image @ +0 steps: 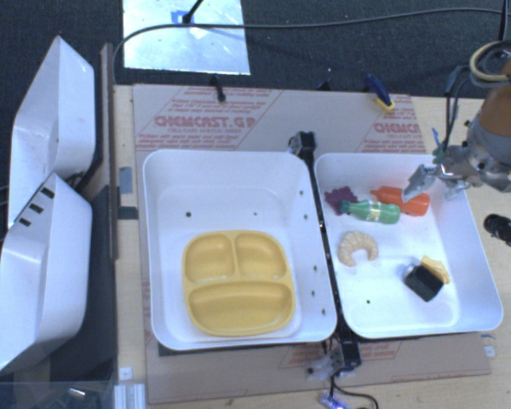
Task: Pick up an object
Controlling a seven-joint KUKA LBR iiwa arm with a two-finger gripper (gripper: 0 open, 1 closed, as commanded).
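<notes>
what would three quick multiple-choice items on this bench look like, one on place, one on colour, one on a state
1. Where does the divided tray lie?
A. in the left bin
B. in the right bin
C. on the cardboard outside the bins

2. What colour is the bottle in the right bin?
A. blue
B. green
C. white

3. How does the green bottle rest?
A. upright on its base
B. on its side
C. lifted above the bin

Answers:
1 A: the yellow divided tray sits on the floor of the left bin.
2 B: the bottle has a green body, lying in the right bin next to an orange piece and above a croissant.
3 B: its long axis runs flat along the bin floor, with the gripper just above and to its right.
</notes>
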